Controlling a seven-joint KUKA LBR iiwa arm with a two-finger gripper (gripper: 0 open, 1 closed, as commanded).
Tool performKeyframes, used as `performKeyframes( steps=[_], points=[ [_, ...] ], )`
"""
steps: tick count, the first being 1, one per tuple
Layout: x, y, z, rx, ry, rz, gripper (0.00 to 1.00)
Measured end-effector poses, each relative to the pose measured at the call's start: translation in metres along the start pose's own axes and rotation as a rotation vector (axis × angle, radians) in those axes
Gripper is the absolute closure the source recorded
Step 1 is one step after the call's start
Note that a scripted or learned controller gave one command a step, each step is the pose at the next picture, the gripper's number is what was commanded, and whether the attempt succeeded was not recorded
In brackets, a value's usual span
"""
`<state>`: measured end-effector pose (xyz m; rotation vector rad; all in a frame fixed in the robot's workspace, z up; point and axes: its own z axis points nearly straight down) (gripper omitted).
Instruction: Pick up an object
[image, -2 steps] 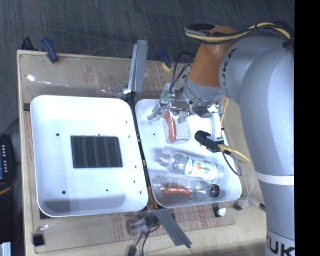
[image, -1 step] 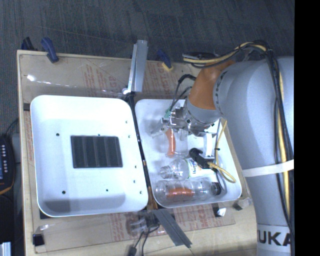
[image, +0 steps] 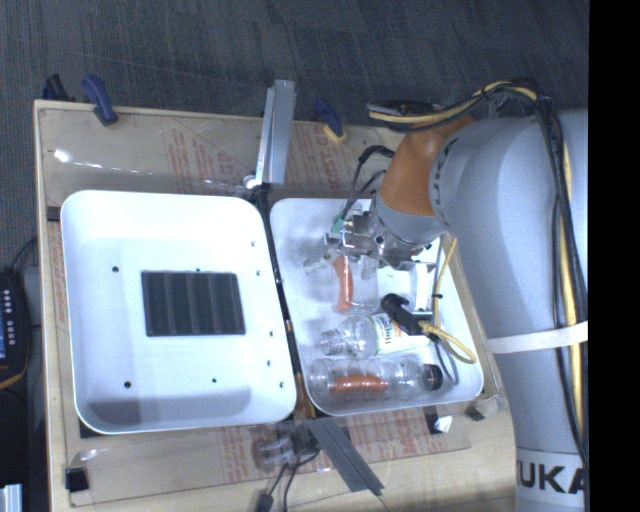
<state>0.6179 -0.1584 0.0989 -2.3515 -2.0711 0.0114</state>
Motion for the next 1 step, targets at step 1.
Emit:
performKeyframes(
  steps=[1],
  points=[
    [0.0946, 0.0259, -0.093, -0.007, 0.0, -0.132, 1.0]
  ],
)
